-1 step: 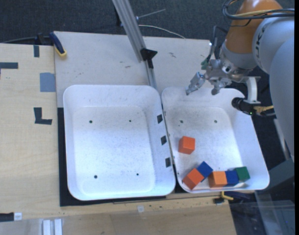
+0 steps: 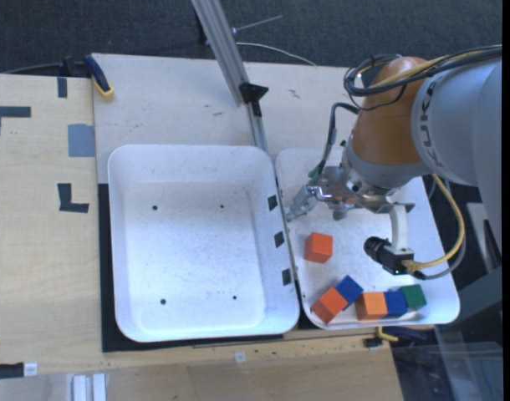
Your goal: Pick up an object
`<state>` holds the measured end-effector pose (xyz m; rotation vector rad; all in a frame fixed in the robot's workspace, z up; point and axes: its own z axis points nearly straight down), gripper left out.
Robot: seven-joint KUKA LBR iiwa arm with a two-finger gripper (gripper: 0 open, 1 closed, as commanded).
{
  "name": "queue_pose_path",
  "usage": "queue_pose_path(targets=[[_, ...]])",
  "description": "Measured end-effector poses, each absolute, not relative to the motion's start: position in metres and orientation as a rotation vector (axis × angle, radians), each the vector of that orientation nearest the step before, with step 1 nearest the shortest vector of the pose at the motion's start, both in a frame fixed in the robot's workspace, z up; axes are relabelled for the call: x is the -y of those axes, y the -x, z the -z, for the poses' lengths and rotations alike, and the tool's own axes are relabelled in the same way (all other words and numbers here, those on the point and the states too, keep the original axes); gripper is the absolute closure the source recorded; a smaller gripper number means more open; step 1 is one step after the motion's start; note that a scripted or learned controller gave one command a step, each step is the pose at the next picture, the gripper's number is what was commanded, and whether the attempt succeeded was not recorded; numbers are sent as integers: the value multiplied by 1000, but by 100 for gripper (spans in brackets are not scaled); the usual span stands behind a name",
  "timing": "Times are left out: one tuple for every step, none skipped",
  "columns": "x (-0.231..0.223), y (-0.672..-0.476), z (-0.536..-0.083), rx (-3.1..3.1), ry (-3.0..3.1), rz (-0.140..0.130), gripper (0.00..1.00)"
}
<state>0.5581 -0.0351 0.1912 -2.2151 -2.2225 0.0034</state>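
Note:
My gripper (image 2: pixel 298 205) hangs over the upper left part of the right bin (image 2: pixel 447 307), close to the wall between the two bins. An orange cube (image 2: pixel 318 247) lies alone just below and to the right of it, apart from it. Along the bin's front edge sit another orange cube (image 2: pixel 328 305), a blue cube (image 2: pixel 349 289), a third orange cube (image 2: pixel 372 306), a second blue cube (image 2: pixel 395 302) and a green cube (image 2: pixel 414 296). Nothing shows between the gripper and any cube.
The left bin (image 2: pixel 121 224) stands beside the right one. A slanted metal rail (image 2: pixel 226 48) crosses the back of the bench. A yellow and blue clamp (image 2: pixel 99 75) lies at the back left. The arm's bulky wrist (image 2: pixel 389 140) covers the right bin's back half.

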Motion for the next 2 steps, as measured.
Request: queue_pose_path(targets=[[85,-519,-192,2215,2225,-8,0],[98,-551,-100,2219,2220,-5,0]])
